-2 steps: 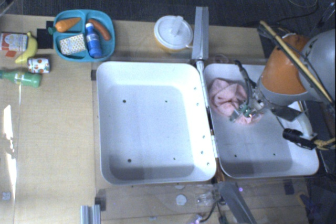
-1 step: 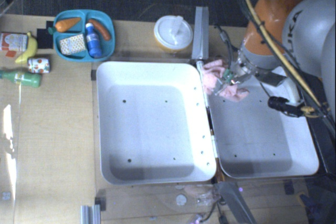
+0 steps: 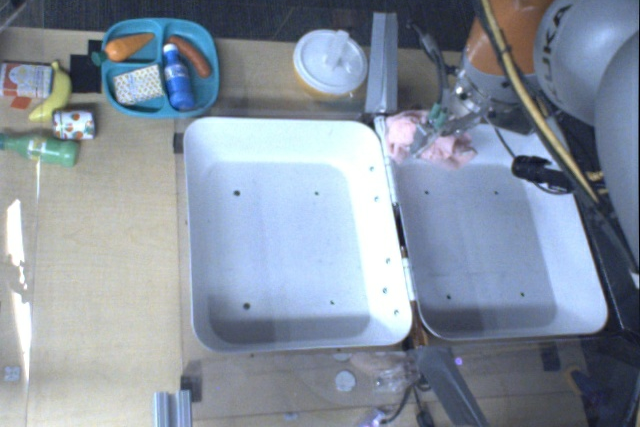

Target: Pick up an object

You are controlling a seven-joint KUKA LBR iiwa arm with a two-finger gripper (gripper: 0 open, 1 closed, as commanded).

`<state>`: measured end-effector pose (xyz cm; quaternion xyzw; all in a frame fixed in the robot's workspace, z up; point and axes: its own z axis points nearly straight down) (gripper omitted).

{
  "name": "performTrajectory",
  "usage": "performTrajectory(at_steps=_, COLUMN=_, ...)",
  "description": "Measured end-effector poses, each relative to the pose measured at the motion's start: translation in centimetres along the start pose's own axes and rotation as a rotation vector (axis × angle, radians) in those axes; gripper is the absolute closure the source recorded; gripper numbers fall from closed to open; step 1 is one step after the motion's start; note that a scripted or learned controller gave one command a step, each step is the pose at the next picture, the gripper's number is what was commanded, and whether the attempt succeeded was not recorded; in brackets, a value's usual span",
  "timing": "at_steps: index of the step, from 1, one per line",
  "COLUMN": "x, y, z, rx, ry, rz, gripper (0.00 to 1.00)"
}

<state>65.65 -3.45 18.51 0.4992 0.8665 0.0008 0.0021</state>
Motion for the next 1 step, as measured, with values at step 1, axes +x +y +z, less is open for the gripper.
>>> performTrajectory(at_steps=1, x=0.26, y=-0.21, z=0.03, rx=0.001, ry=0.001, rz=0.080, gripper=1.00)
